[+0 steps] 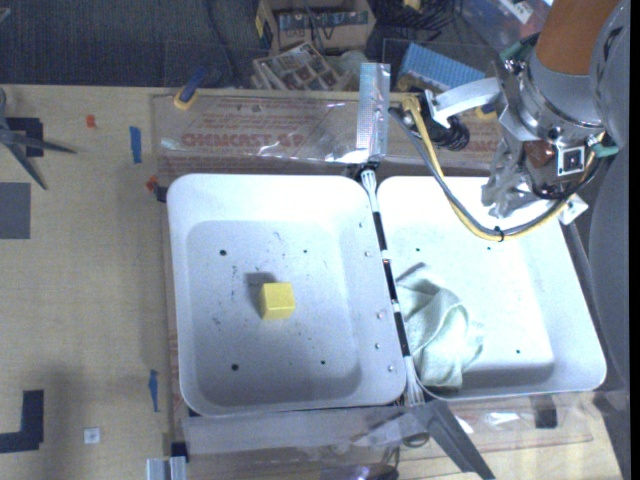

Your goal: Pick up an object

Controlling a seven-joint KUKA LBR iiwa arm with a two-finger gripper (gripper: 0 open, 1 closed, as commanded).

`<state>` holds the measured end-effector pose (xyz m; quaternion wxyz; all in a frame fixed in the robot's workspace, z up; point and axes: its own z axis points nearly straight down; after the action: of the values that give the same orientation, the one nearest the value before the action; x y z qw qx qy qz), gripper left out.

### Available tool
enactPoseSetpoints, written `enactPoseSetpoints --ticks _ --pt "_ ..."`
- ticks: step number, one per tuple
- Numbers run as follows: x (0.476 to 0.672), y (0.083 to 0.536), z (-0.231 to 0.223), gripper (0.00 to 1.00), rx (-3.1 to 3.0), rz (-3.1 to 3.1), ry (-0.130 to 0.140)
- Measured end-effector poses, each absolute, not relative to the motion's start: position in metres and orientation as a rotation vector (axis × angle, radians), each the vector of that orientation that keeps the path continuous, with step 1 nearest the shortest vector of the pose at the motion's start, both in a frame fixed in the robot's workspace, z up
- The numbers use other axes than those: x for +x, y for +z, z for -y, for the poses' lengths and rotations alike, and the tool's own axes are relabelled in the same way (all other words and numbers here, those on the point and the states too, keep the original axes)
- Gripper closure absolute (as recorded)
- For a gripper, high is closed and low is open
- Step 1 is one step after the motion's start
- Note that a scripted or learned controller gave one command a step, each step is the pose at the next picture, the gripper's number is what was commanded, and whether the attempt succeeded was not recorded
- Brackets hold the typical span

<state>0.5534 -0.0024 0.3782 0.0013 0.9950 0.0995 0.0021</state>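
- Camera view, looking down at a slant on two shallow white bins set side by side on a pale wooden bench.
- Left bin: one small yellow block lies on the floor, a little right of the bin's middle, well apart from every wall.
- Block looks like a near-cube, plain bright yellow, flat top face lighter than the side face turned toward the camera. It casts a short dark shadow up and to the left.
- Block has no clear long axis; its faces look about equal. Its edges sit slightly turned against the bin walls, one corner aimed toward the lower left.
- Bin floor around the block is speckled with small dark marks and a few dark dots.
- Right bin: a crumpled pale cloth, whitish with a green tint, bunched against the left wall near the lower corner, touching the divide between the bins.
- Arm enters from the upper right, orange band at the top edge. Gripper hangs over the upper right part of the right bin, well apart from the cloth and far from the block.
- Fingers: cannot tell whether spread or closed; they merge with the wrist hardware. Nothing visible between them.
- A yellow cable loops from the wrist across the upper part of the right bin.
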Motion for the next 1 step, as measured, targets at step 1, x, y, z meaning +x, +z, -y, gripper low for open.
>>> enactPoseSetpoints --ticks 1 --pt "0.5542 0.3878 0.0039 1.00 3.123 -0.307 0.009"
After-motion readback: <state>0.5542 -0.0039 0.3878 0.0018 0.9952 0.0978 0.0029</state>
